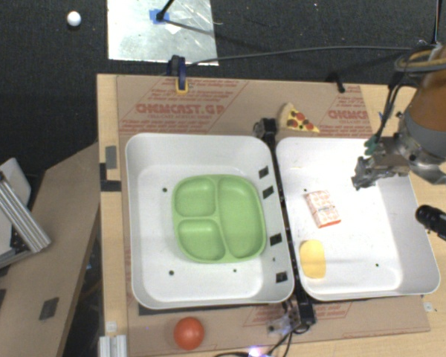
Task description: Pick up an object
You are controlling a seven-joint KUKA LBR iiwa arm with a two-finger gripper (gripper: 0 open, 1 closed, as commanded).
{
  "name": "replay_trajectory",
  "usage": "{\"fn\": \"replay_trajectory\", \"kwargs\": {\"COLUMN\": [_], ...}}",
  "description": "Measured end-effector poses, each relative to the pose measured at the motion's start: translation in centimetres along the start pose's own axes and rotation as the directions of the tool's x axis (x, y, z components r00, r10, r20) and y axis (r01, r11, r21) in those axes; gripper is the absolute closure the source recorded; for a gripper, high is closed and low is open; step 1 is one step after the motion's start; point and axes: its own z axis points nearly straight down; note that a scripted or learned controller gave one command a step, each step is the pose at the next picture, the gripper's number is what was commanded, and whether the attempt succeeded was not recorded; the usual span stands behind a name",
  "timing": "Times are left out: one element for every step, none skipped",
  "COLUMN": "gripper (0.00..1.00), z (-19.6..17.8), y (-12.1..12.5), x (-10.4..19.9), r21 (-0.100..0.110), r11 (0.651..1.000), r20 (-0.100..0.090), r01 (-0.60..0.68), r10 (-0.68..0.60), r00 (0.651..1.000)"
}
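So the left bin (145, 222) just has a green divided plate (218, 218) sitting flat in the middle, probably parked there as a distractor or drop spot. A red ball (188, 332) sits outside on the bench in front, out of play, and a pizza slice toy (299, 119) lies behind the bins. The right bin (401, 266) holds the actual candidates: a small red and white packet (322, 207) lying flat, and a yellow block (313, 259) near the front wall, apart from each other. The gripper (366, 171) hovers over the right bin's back area, right of the packet, carrying nothing; can't tell how it's set.
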Motion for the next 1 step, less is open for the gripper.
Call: {"fn": "replay_trajectory", "kwargs": {"gripper": [1.00], "z": [0.31], "y": [0.70], "x": [5.36], "r21": [-0.001], "r11": [1.000], "r20": [0.000], "r01": [0.001], "r10": [-0.001], "r00": [1.000]}}
